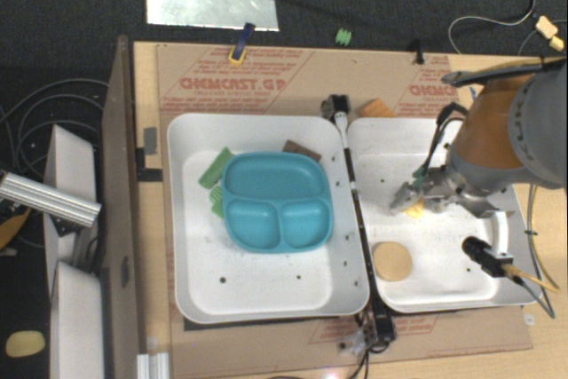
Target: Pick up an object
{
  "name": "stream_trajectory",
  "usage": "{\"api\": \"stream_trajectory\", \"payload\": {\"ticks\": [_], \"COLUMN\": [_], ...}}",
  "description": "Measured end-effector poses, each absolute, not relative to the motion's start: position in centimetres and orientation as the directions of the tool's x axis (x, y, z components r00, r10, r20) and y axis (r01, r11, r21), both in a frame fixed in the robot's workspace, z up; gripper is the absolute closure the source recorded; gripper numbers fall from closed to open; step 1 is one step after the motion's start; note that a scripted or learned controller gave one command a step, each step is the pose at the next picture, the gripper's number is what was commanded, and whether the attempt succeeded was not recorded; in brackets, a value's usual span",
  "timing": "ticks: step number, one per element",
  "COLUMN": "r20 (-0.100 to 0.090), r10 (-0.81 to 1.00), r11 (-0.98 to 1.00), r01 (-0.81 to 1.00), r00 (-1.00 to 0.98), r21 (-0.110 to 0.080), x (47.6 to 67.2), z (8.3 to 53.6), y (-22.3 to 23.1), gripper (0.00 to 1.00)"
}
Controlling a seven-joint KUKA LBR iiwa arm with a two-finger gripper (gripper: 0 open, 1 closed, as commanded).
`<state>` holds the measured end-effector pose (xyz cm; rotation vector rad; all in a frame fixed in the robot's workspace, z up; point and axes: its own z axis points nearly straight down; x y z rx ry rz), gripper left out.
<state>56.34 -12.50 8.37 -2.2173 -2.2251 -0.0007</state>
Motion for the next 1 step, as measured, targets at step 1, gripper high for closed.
{"api": "stream_trajectory", "payload": {"ticks": [1], "r20": [-0.001], "r10": [1.0], "r11": [0.004], "r01": [1.0], "r00": [-0.004], "r21": [0.004], "x": [56.46], "z": [9.51], "y": [-12.58], "gripper": [1.0]}}
